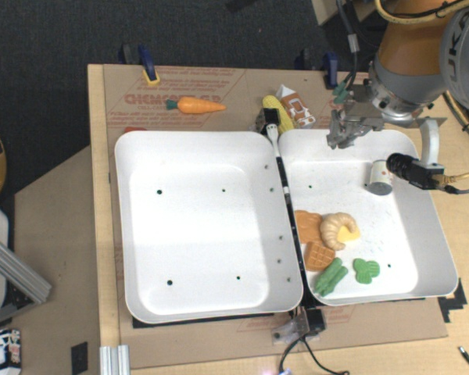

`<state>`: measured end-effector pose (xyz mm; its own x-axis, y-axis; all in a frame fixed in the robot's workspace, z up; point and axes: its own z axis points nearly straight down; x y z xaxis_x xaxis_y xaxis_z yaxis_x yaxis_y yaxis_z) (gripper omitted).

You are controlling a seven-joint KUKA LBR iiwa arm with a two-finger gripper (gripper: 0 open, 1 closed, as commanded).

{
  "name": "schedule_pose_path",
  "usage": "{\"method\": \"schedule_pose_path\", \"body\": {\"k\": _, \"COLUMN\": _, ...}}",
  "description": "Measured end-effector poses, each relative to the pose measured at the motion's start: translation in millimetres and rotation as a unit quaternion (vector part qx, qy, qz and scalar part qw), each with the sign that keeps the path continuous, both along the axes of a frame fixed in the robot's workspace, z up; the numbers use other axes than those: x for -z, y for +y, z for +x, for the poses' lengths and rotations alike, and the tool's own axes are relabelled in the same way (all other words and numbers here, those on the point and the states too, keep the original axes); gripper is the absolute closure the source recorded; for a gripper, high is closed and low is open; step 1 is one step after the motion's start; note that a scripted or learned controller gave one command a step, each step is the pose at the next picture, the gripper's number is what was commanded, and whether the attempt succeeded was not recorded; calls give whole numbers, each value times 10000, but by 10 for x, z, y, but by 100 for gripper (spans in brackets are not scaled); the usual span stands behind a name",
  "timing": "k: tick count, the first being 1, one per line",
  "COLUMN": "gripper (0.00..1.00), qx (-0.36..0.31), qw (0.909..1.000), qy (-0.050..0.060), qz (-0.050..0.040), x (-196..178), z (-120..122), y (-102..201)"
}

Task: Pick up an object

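Note:
My gripper hangs over the far left corner of the right bin, above bare white floor, with nothing seen in it. Near the bin's front left lie toy foods: a tan croissant resting on an orange flat piece, an orange waffle, a green pod and a small green leafy piece. A small grey cylinder with a red mark sits toward the far right, below and to the right of the gripper.
The left bin stands beside the right one. Beyond the bins, on the cardboard, lie a toy carrot, a banana and a small brown packet. A black unit with a cable sticks out from the arm over the right bin.

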<state>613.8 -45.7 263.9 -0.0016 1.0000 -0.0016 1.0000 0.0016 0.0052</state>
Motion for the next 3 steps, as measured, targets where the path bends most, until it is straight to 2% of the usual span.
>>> {"method": "schedule_pose_path", "body": {"k": 1, "gripper": 100, "qx": -36, "qw": 10000, "qy": -23, "qz": 24, "x": -641, "z": 131, "y": 747}}
{"method": "schedule_pose_path", "body": {"k": 2, "gripper": 100, "qx": -25, "qw": 10000, "qy": -81, "qz": 27, "x": -2189, "z": 76, "y": 1172}}
{"method": "schedule_pose_path", "body": {"k": 3, "gripper": 100, "qx": -39, "qw": 10000, "qy": -29, "qz": 38, "x": -2773, "z": -800, "y": 1718}}
